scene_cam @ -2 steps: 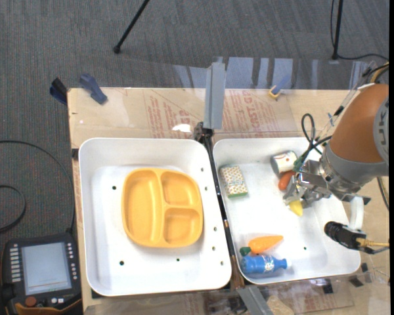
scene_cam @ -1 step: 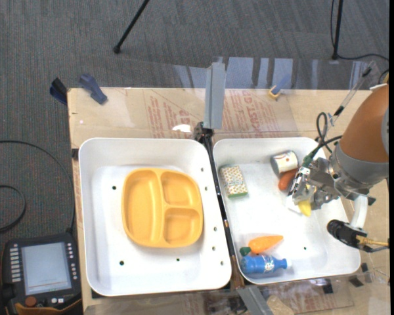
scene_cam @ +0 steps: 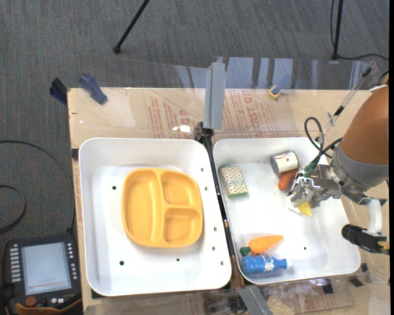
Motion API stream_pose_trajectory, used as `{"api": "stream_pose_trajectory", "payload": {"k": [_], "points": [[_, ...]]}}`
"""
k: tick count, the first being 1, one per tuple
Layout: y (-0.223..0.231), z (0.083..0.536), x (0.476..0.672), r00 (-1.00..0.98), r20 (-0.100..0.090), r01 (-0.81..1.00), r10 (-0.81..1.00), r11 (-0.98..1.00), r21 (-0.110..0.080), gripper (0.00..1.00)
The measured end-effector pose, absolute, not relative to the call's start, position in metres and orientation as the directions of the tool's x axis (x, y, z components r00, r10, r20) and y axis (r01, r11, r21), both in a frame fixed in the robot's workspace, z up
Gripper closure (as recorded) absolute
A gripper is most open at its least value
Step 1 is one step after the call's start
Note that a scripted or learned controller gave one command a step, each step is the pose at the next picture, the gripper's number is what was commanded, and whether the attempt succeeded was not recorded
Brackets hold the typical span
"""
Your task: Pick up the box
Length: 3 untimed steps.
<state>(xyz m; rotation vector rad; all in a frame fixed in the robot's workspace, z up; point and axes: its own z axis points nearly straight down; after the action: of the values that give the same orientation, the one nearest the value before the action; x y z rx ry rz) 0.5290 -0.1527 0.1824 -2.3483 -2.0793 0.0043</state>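
- Grey carpet surrounds a wooden bench [scene_cam: 151, 110]; tripod legs stand at the top, and a teach pendant [scene_cam: 43, 268] with black cable lies on the floor at lower left.
- Left bin [scene_cam: 98, 268]: white, shallow, holding one yellow divided plate [scene_cam: 162, 207] near its middle.
- Right bin [scene_cam: 328, 258]: white, shallow, holding all the loose items.
- Box [scene_cam: 233, 180]: small, pale green with a dotted pattern, lying flat in the upper left part of the right bin, just beside the wall shared with the left bin. Nothing touches it.
- Can [scene_cam: 284, 162]: lying on its side near the bin's upper right, an orange-red item [scene_cam: 285, 181] just below it.
- Carrot [scene_cam: 266, 243] and blue bottle [scene_cam: 264, 264]: together at the bin's lower edge, well apart from the box.
- Gripper [scene_cam: 303, 194]: low over the right side of the right bin, near the can, with a yellow item [scene_cam: 305, 208] at its tip. Whether the jaws are released or clenched cannot be told, nor whether the yellow item is held.
- Step in hand, as judged: approach only; the box is not yet reached.
- Next move calls for: travel leftward across the bin to above the box, alignment across its narrow sides, and a descent clear of the nearby bin wall.
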Motion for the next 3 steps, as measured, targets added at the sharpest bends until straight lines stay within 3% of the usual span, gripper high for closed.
{"api": "stream_pose_trajectory", "payload": {"k": [1,2,3], "points": [[-0.153,0.188,0.503,0.157,0.001,0.988,0.988,-0.157,-0.006,1.0],[-0.161,0.178,0.518,0.101,0.001,0.995,0.995,-0.101,-0.005,1.0],[-0.16,0.178,0.511,0.168,0.002,0.986,0.986,-0.168,-0.007,1.0]]}}
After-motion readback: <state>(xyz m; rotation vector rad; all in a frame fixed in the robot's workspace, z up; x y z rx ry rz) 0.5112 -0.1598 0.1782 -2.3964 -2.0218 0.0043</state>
